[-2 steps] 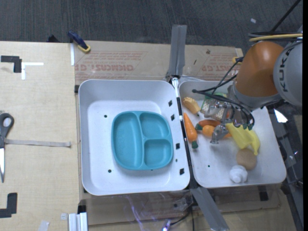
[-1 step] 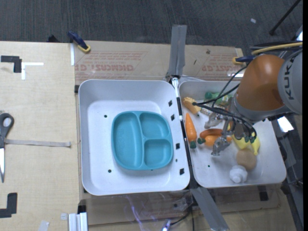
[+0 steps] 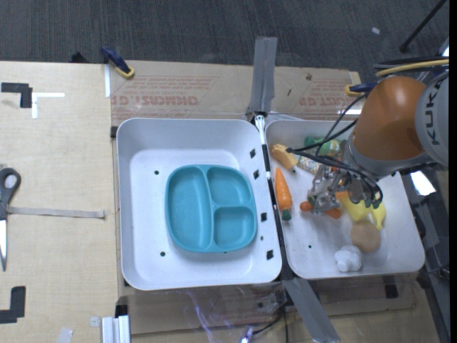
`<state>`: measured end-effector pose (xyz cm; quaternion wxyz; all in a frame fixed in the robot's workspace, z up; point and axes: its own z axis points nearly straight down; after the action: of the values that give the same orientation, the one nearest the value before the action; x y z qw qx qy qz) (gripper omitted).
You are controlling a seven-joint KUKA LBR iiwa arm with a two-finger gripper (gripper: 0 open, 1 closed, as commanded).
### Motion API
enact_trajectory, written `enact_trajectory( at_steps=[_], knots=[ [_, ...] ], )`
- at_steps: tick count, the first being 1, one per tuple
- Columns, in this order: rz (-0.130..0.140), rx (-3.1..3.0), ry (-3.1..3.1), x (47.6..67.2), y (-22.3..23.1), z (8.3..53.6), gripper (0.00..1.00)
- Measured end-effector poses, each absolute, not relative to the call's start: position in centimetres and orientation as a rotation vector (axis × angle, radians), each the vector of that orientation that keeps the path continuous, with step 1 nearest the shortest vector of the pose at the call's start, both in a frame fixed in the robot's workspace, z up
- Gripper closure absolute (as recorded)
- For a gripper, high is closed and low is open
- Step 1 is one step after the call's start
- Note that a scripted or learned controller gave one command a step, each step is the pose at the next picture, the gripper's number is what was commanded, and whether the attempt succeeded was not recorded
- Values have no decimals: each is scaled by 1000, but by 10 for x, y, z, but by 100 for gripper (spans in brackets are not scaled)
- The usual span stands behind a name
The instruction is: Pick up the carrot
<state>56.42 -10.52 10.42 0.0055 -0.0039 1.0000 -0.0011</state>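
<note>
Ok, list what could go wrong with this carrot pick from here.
1. The carrot lies close along the right bin's left wall, so a finger may hit the wall.
2. The gripper sits to the carrot's right, beside a small red piece and yellow items; it could close on those instead.

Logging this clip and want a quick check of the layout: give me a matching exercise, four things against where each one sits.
Things:
1. carrot
2. blue plate
3. scissors
4. pincer

Places:
A. in the left bin
B. on the bench at the view's left edge
C. in the right bin, along its left wall
D. over the middle of the right bin, right of the carrot

Pairs: 1-C, 2-A, 3-B, 4-D
</note>
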Motion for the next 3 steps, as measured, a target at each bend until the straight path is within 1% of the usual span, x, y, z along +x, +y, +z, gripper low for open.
enact_trajectory(
  at_steps=[1, 2, 3],
  knots=[
    [-3, -12, 3131, 564, -105, 104, 0],
    [0, 426, 3108, 574, -99, 93, 0],
    [-1, 822, 3029, 576, -96, 93, 0]
  ],
)
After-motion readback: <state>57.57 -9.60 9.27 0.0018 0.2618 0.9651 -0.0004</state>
